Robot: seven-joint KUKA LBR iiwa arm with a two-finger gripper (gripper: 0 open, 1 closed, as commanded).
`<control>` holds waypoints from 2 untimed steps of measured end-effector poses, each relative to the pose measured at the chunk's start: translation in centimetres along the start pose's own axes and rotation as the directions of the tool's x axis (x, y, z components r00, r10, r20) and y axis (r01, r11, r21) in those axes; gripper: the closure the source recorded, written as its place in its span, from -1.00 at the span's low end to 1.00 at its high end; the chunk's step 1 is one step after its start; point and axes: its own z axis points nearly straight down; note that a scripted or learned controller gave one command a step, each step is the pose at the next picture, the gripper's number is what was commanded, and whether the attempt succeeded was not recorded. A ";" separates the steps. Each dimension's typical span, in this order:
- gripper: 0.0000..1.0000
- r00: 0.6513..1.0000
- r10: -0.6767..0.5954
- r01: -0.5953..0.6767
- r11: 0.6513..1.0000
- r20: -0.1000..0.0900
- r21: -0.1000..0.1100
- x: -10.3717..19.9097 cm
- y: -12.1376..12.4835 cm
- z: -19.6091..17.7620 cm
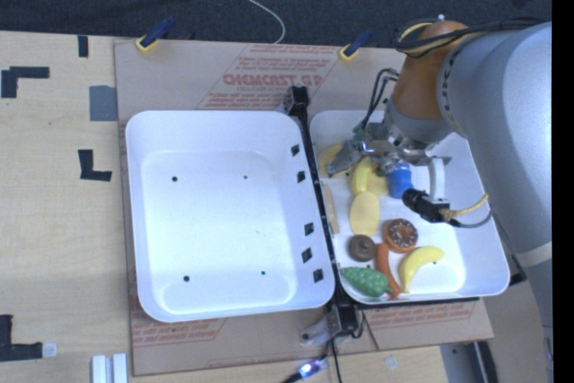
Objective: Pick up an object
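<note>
Your grey two-finger gripper (381, 155) is down in the right shallow white bin (475, 220), at its 10 o'clock corner, right over a pale yellow lemon-shaped toy (361, 178); a blue object (399, 180) sits at the lemon's 3 o'clock. You can't tell its grip state from here. A pale yellow oval piece (364, 213), brown ring (361, 248), chocolate-frosted doughnut (401, 234), orange carrot (387, 267), yellow banana (420, 263) and green leafy toy (366, 282) crowd toward 6 o'clock.

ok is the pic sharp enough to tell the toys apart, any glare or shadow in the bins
Camera view: slightly soft and grainy, yet the banana, donut and carrot read clearly; even light, no harsh glare on the left bin; the arm shades the right bin near the end effector.
</note>
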 end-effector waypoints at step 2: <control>-1.00 1.000 0.000 0.000 1.000 0.000 0.000 1.1 -2.7 -0.1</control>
